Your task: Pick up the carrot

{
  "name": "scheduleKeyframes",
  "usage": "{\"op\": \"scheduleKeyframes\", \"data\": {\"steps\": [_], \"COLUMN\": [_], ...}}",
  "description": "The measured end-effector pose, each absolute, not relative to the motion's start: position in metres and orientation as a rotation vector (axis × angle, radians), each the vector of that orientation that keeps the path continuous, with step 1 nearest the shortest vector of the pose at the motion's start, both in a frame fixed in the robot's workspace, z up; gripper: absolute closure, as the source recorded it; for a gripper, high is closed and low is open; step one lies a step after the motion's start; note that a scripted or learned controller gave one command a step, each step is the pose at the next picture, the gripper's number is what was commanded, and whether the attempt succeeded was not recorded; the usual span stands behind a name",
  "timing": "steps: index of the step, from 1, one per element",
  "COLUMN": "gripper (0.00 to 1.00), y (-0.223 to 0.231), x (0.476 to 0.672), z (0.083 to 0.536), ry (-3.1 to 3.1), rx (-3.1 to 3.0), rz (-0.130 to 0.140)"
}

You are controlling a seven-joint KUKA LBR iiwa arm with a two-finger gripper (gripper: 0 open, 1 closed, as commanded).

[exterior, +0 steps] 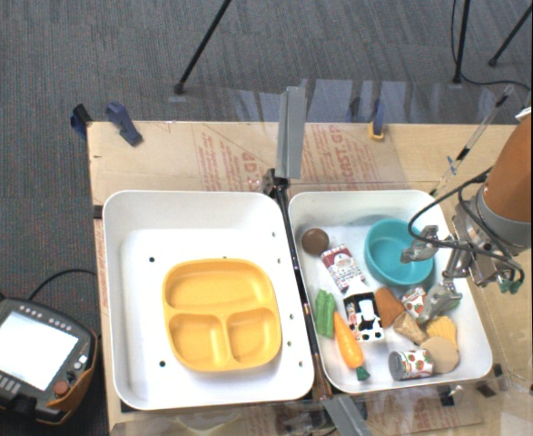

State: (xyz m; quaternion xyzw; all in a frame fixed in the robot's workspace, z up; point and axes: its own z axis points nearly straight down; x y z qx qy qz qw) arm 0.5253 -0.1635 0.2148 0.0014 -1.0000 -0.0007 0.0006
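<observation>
The carrot (348, 341), orange with a green tip, lies near the front edge of the right bin (386, 200), pointing toward the front. It rests between a green vegetable piece (325, 312) and a black-and-white box (364, 316). My gripper (440, 289) hangs over the right side of that bin, beside the teal bowl (393, 251) and above some small food toys. It is well to the right of the carrot and a little farther back, and it holds nothing that I can see.
The right bin also holds a brown ball (315, 240), a red-and-white carton (341, 269), bread-like pieces (389, 305) and a patterned cup (411, 363) lying on its side. The left bin (130, 271) holds a yellow divided plate (221, 314).
</observation>
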Motion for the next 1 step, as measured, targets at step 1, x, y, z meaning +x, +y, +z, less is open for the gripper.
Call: {"op": "scheduleKeyframes", "data": {"steps": [1], "gripper": [0.00], "y": [-0.1165], "x": [0.4809], "z": [0.1881], "ry": [-3.136], "rx": [-0.135], "rz": [-0.003]}}
